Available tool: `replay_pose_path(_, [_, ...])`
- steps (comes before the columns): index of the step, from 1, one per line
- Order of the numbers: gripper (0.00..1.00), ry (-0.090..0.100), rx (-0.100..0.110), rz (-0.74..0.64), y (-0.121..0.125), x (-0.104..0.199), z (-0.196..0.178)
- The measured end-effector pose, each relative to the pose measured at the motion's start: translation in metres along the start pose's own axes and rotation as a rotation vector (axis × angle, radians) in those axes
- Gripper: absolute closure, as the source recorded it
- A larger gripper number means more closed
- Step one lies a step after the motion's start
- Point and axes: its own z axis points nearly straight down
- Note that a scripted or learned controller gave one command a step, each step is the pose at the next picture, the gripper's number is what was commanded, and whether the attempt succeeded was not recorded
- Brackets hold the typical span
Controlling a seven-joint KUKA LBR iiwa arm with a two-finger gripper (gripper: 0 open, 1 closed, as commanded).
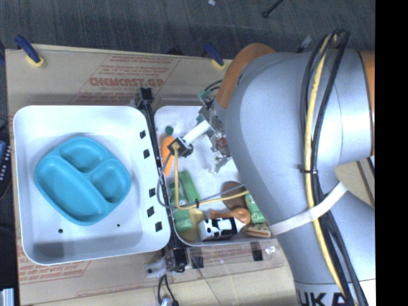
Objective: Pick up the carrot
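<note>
The claw (217, 153) is being held low over the far half of the right bin (191, 115). Whether it is open or closed cannot be told, the view there being too cluttered, and nothing is being seen gripped in it.

Just beside the claw, toward the view's left and apart from it, the carrot (167, 153) is lying against the bin's left wall. Its long axis is running along that wall, roughly up and down the view, with the green top (169, 131) pointing to the far end.

The coming move is therefore being judged as a short sideways shift toward that wall and then a descent, with the claw being turned to close across the carrot's width rather than along its length. The wall is being judged the main risk, since little room is being left on that side.

On the camera's side of the claw, green sticks (188, 187), a brown spoon (233, 190) and a black-and-white block (220, 229) are lying crowded together. Farthest from the claw, past the wall, a blue tray (83, 180) is resting in the left bin (25, 171).
</note>
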Motion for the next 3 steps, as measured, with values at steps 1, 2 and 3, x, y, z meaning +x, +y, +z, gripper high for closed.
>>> replay_pose_path(1, [1.0,-0.004,0.01,-0.016,-0.004,0.002,-0.01])
replay_pose_path(2, [1.0,0.003,0.0,-0.114,-0.062,-0.022,-0.103])
replay_pose_path(3, [1.0,-0.006,0.003,-0.116,-0.165,-0.04,-0.097])
